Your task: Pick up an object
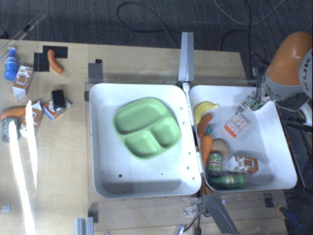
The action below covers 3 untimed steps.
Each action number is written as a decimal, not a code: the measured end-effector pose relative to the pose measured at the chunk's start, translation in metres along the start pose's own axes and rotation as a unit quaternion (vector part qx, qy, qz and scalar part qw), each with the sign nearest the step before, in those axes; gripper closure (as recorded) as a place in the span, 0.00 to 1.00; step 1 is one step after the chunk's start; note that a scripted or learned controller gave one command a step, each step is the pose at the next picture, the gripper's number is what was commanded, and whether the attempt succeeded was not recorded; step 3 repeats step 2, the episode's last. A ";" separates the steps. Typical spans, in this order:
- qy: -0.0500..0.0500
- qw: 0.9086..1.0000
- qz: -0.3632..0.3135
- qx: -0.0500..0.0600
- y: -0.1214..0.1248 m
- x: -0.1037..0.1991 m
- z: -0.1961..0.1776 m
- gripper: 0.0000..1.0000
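So the arm [293, 62] comes in at the bench's right edge, orange band up top, and the gripper [250, 103] hangs over the far part of the right bin [274, 131]. Honestly can't tell if the jaws are spread or pressed together, it's too small and blurry there. Nothing visibly between them.

The stuff to pick is all in that right bin: a small red-and-white packet [236, 126] lies just below the gripper, apart from it. Along the bin's left wall there's a banana [205, 110], a red pepper-looking thing [204, 124], a carrot [206, 148], then a can [214, 163], a little carton [243, 165] and a green bottle [228, 181] lying flat near the front wall.

Left bin [102, 170] has a green divided tray [146, 127] in the middle. More odds and ends sit on the bench's left edge.
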State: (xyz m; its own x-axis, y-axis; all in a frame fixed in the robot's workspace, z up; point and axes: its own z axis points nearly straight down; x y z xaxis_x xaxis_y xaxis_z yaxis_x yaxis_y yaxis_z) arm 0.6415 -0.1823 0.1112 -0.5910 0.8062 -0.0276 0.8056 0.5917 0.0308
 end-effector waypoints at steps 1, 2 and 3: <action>0.012 1.000 -0.012 0.012 0.009 0.020 -0.016 1.00; 0.012 1.000 -0.011 0.012 0.008 0.020 -0.016 0.00; 0.012 1.000 -0.011 0.012 0.008 0.020 -0.016 0.00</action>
